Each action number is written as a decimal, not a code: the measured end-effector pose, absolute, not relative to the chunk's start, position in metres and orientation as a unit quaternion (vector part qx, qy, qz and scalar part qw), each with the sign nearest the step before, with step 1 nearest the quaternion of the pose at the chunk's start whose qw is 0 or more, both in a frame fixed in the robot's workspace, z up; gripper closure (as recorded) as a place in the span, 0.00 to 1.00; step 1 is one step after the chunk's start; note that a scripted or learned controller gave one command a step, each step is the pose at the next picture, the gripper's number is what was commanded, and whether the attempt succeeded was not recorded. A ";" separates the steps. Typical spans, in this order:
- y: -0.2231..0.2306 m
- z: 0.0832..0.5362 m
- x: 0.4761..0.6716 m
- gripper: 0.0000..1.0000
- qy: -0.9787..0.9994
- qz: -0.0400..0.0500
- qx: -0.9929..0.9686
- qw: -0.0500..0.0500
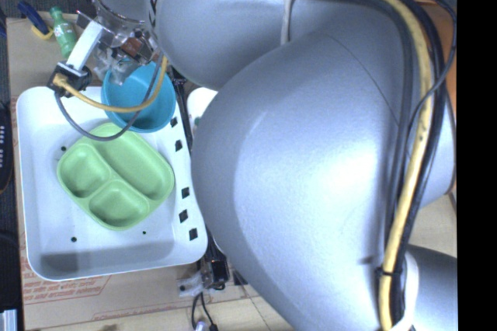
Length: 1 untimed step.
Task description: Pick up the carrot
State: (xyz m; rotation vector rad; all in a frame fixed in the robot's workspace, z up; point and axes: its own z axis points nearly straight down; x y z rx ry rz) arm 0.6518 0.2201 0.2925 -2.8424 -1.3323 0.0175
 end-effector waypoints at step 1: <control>0.218 0.147 0.594 1.00 -0.513 0.013 -0.858 0.002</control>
